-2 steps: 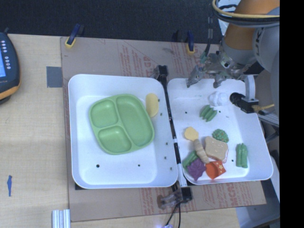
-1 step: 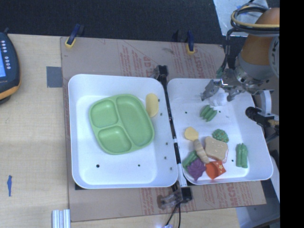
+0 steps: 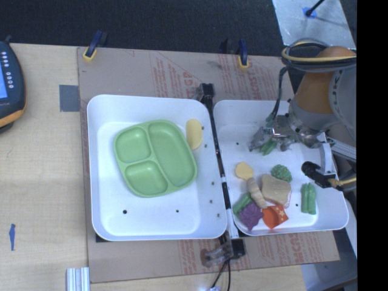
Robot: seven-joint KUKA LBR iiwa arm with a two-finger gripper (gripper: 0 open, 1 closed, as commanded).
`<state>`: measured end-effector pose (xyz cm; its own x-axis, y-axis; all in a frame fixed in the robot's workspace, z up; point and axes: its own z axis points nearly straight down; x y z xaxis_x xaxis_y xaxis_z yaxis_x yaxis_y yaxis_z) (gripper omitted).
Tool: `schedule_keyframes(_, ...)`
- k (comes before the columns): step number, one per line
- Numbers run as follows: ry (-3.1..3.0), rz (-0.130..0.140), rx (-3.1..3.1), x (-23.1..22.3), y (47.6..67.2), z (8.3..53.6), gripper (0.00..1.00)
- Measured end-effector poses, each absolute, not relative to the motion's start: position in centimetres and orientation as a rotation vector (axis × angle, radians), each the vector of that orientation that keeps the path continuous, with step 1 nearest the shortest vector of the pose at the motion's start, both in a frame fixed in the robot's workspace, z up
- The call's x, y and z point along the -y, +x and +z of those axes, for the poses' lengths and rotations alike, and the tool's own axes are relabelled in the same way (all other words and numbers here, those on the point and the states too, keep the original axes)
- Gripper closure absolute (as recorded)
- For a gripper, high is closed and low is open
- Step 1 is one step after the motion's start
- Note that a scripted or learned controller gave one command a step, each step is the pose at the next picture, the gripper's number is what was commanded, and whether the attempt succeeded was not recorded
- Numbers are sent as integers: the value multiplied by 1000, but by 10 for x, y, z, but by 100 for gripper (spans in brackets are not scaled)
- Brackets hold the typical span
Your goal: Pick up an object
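Your gripper [image 3: 271, 139] is low in the far part of the right bin [image 3: 233, 115], over a small green item [image 3: 267, 148] at its tips. I can't tell from this angle whether anything is actually clamped, or how wide it stands.

Candidates sit in the near half of the right bin, bunched close:
- yellow round piece [image 3: 244, 170], nearest the bin divider
- broccoli [image 3: 280, 173], just right of it
- tan bread-like chunk [image 3: 276, 190], touching the pale stick [image 3: 255, 194] on its left
- purple grapes [image 3: 248, 214] and red piece [image 3: 273, 216], near edge, touching
- green bean pod [image 3: 308, 198], off to the right, apart from the cluster

They look like toy food, so probably light, stiff plastic, slick, not fragile. Expect squirt-out on rounded ones. The bean pod looks like your easiest take: isolated, narrow, so close across its short width at mid-length. The broccoli's bumpy top should give better friction than the yellow piece.

The left bin [image 3: 97, 162] holds a green divided tray [image 3: 155, 157] with a yellow piece [image 3: 194, 133] against its far right corner.

Writing: faint red print repeats on the cardboard [image 3: 157, 71] over the counter, unreadable. No brands legible.
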<state>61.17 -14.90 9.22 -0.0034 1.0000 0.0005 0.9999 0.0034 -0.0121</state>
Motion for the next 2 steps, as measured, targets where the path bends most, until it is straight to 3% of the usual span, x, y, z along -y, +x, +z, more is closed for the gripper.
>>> schedule_keyframes(1,-2203,36,2199,169,646,89,0)
schedule_keyframes(2,-2203,45,2196,141,647,86,0)
